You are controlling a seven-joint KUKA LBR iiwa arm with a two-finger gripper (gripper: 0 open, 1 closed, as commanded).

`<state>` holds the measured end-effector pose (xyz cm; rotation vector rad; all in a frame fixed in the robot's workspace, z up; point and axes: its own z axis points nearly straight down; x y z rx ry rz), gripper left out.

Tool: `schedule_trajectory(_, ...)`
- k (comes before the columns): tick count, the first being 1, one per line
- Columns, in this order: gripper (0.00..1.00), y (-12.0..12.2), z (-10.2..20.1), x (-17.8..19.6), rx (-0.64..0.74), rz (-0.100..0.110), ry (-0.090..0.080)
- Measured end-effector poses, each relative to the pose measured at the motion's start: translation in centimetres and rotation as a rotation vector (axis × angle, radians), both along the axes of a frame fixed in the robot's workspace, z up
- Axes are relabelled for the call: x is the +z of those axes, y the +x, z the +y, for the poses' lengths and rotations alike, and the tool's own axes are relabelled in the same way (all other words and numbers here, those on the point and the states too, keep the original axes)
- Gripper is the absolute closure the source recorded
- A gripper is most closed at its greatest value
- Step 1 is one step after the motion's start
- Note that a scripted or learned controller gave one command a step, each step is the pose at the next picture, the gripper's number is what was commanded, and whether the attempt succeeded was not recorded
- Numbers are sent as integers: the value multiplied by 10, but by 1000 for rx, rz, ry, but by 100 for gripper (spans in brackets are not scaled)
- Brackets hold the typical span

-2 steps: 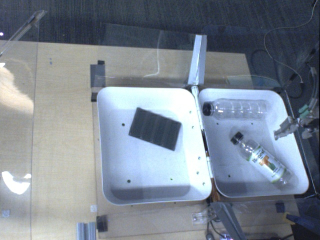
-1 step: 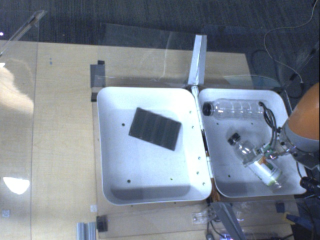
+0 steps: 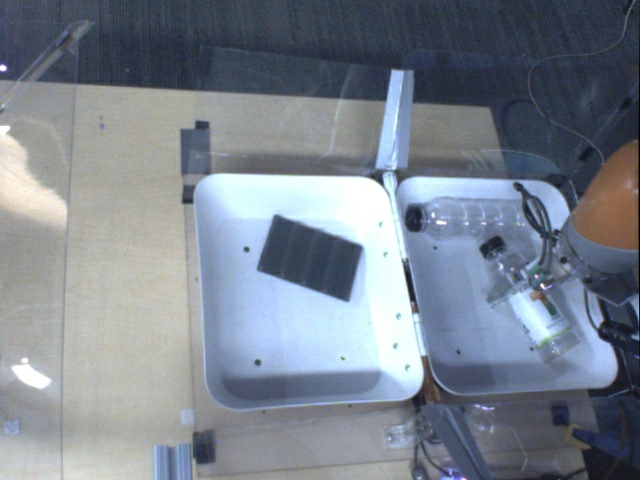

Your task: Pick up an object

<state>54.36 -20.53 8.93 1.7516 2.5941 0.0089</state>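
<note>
A dark grey flat rectangular pad [image 3: 310, 257] lies in the left bin [image 3: 230, 368]. In the right bin [image 3: 450, 358], a clear plastic bottle [image 3: 465, 215] lies on its side along the back wall. A smaller clear bottle [image 3: 540, 318] with a black cap lies slanted toward the front right. My gripper [image 3: 527, 278] reaches in from the right, under the orange-banded wrist [image 3: 608, 213], and hangs right over the smaller bottle's upper half. Whether it touches the bottle is unclear.
A metal divider post [image 3: 395, 128] stands behind the seam between the bins. Black cables [image 3: 535, 213] hang from the wrist over the right bin's back corner. Clear panels border the bench on the left and at the back.
</note>
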Motion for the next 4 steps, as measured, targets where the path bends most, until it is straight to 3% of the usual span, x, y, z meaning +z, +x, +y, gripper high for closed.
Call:
schedule_trajectory(1, 0, 17, -2, -1, 41, 7, 0)
schedule_trajectory(2, 0, 21, 1, 35, -79, 5, 0)
schedule_trajectory(3, 0, 59, 1, -1, 31, 2, -1)
schedule_trajectory(4, 0, 89, -1, -3, -364, 37, 4)
